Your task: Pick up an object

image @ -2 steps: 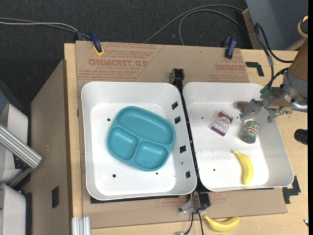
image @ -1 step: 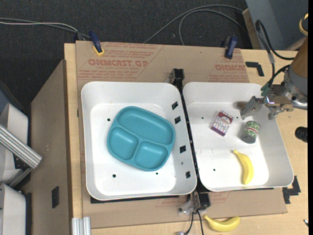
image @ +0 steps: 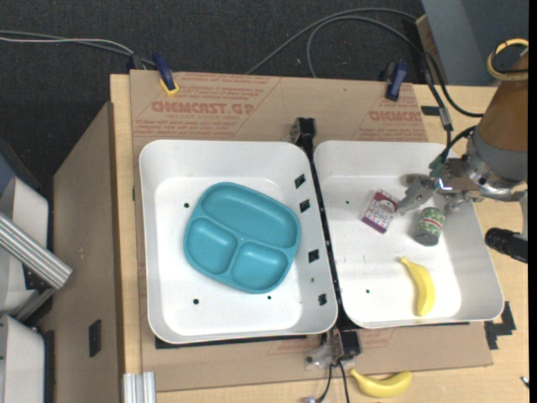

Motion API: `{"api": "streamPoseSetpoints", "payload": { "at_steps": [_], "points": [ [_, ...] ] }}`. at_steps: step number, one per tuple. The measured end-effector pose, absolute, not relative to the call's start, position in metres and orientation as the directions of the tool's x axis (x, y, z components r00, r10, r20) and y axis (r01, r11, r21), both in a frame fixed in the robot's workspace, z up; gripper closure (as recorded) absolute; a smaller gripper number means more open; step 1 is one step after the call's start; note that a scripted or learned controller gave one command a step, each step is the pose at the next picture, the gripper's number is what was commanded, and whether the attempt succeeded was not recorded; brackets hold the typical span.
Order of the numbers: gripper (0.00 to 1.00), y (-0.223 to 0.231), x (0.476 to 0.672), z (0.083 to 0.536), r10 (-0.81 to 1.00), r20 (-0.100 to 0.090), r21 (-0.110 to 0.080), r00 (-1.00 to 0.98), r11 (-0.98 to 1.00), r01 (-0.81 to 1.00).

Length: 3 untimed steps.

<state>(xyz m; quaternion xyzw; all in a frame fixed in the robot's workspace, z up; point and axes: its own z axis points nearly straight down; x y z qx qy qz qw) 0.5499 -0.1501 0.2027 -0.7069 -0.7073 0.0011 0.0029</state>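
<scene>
The right bin (image: 352, 309) holds a small purple and white packet (image: 379, 211), a green-labelled can (image: 430, 225) lying on its side, and a yellow banana (image: 420, 285) near the front. My gripper (image: 436, 195) hovers over the bin's far right part, just above the can and right of the packet. Its fingers are spread apart, one toward the packet (image: 414, 198) and one beside the can, and nothing sits between them. The arm reaches in from the right edge.
The left bin (image: 159, 300) holds a teal divided plate (image: 242, 237). A second banana (image: 383, 383) lies outside the bins at the bench's front edge. Clamps and cables sit along the cardboard's back edge.
</scene>
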Motion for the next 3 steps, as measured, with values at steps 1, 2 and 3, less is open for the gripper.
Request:
{"api": "streamPoseSetpoints", "payload": {
  "at_steps": [1, 2, 3],
  "points": [
    [0.0, -0.148, 0.555, 0.159, 1.0, 0.002, -0.005, 0.0, 0.0, 1.0],
    [0.0, -0.142, 0.548, 0.112, 1.0, 0.003, -0.007, 0.0, 0.0, 1.0],
    [1.0, -0.143, 0.55, 0.126, 1.0, 0.002, 0.0, 0.0, 0.0, 1.0]
  ]
}}
